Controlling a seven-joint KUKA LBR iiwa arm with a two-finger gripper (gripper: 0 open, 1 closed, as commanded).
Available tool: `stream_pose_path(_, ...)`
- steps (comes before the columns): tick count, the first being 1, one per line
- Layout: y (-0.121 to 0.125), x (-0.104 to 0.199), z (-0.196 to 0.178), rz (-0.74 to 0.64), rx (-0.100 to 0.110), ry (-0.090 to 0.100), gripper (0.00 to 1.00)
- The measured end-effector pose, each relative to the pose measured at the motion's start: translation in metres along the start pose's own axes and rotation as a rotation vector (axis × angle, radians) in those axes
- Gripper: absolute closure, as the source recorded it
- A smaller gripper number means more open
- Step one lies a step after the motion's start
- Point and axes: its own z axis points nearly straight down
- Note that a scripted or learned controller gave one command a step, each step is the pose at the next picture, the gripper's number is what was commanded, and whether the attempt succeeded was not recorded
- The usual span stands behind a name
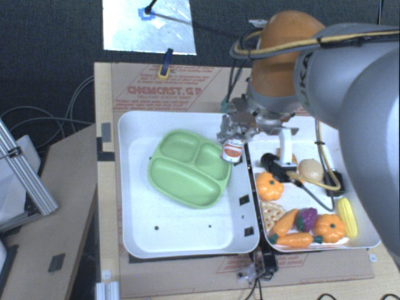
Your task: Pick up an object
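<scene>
My gripper (pixel 233 137) hangs over the right side of the left bin (pixel 127 192), close to the wall between the two bins. A small white can with a red label (pixel 232 150) sits between its fingers, upright, and the fingers are shut on it. The can is just past the right rim of a green divided plate (pixel 189 167) that lies in the left bin. The grey arm with its orange band reaches in from the right and hides part of the right bin (pixel 367 236).
The right bin holds toy food: an orange pumpkin (pixel 270 186), a beige onion-like piece (pixel 310 169), a cracker (pixel 272 214), a carrot (pixel 286 220), purple grapes (pixel 306 217), an orange (pixel 329 227) and yellow corn (pixel 346 216). White floor shows in front of the plate.
</scene>
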Motion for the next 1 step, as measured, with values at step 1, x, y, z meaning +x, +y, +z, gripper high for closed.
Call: stream_pose_path(1, 0.0071, 0.0113, 0.0046, -0.005, -0.002, 0.001, 1.0)
